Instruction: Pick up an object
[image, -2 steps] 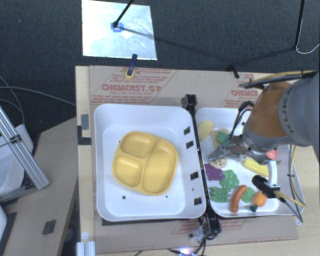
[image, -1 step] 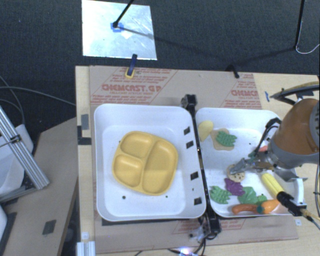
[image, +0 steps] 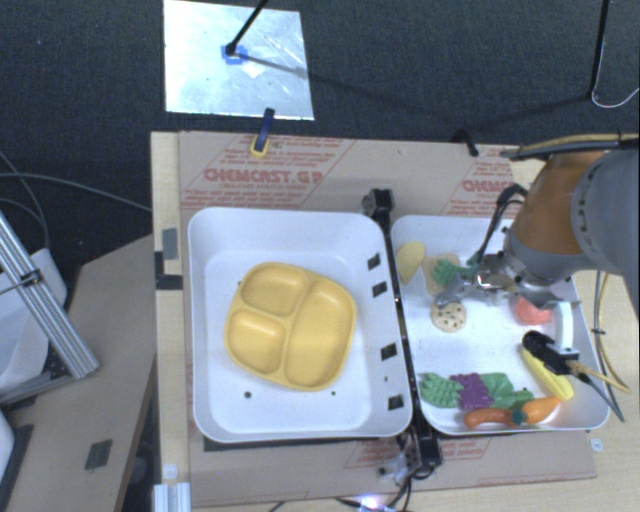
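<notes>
From the overhead camera view, two white bins sat side by side on the bench. The left bin held only a yellow divided plate, with bare floor all around it up to the walls. The right bin was more crowded: toys lay along its near wall and its upper left part, leaving an open patch of floor in the middle.

The arm came in over the right bin's far right corner. Its gripper hung low over the bin's upper left part, and whether it was spread or closed could not be told. A cookie lay just below the gripper tips; touching or apart, I could not tell. A pale yellow piece and a green-topped piece lay just beside it. Purple grapes, a carrot and a banana lay well apart, toward the near wall.
</notes>
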